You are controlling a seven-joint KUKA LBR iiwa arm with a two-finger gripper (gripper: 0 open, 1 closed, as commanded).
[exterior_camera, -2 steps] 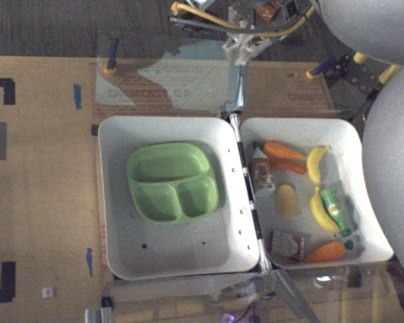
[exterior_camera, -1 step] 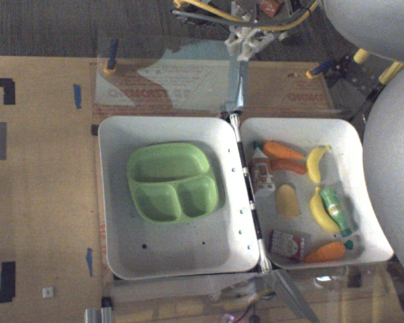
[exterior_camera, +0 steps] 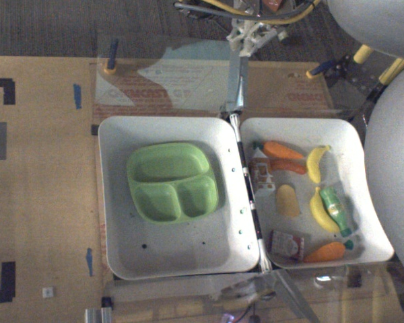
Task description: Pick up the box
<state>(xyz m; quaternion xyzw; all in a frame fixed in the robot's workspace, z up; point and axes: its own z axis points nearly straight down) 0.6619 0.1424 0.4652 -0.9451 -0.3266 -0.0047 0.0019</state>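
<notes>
The task had not visibly begun. The gripper [exterior_camera: 250, 38] hung beyond the far edge of the two bins, above the seam between them, with yellow cables looped around its mount. It was well apart from everything in the bins and nothing was in it. Whether it was apart or together could not be told at this angle.

The box [exterior_camera: 286, 245], dark red and white, lay flat in the right bin [exterior_camera: 363, 180], near its near edge and towards its left wall. An orange carrot [exterior_camera: 326, 252] lay just beside it along the same edge. A smaller printed carton [exterior_camera: 261, 173] sat against the bin's left wall, farther back. It could also have been the box meant, and the view did not settle which.

The same bin also held two more carrots [exterior_camera: 283, 151], two bananas [exterior_camera: 316, 163], a green bottle [exterior_camera: 334, 209] and a pale yellow piece [exterior_camera: 287, 200]. The left bin [exterior_camera: 114, 234] held a green divided plate [exterior_camera: 173, 182].

By my reading, the whole job remained: travelling over the right bin, descending on the box, closing on it and lifting it.
</notes>
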